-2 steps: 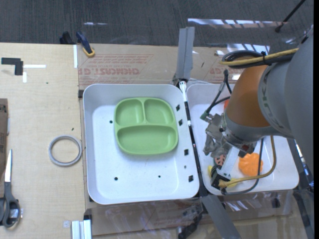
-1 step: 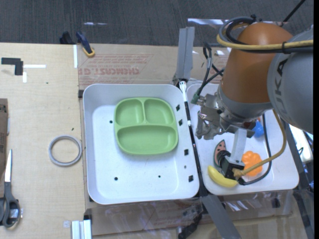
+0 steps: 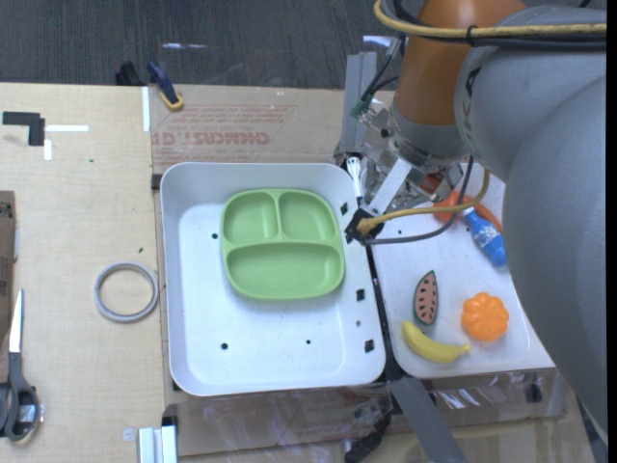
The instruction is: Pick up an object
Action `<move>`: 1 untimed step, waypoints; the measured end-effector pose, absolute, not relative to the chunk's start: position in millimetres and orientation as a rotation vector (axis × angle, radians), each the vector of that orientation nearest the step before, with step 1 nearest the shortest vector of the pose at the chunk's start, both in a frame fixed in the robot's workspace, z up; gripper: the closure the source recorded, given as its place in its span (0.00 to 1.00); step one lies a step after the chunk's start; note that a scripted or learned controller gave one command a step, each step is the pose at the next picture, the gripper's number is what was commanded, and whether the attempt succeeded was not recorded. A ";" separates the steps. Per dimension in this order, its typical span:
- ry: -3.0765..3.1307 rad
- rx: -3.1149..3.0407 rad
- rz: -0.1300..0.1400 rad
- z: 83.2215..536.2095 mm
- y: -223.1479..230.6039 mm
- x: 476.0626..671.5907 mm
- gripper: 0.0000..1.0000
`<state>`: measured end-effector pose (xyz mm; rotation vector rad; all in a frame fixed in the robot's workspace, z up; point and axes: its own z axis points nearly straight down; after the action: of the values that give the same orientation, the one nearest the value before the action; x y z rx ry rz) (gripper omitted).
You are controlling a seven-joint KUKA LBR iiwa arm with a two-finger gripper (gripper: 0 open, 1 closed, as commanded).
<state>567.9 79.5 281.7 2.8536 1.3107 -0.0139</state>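
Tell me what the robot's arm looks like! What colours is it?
The arm is big, round and grey, with a shiny orange band above the wrist. A yellow cable and black cables loop over it. Lower down, the metal gripper looks silvery, with thin wires and another yellow cable beside it.
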 end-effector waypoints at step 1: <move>0.961 2.990 -0.016 235.4 62.9 523.1 1.00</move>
<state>523.1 62.9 235.4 2.9899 0.9611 -0.0156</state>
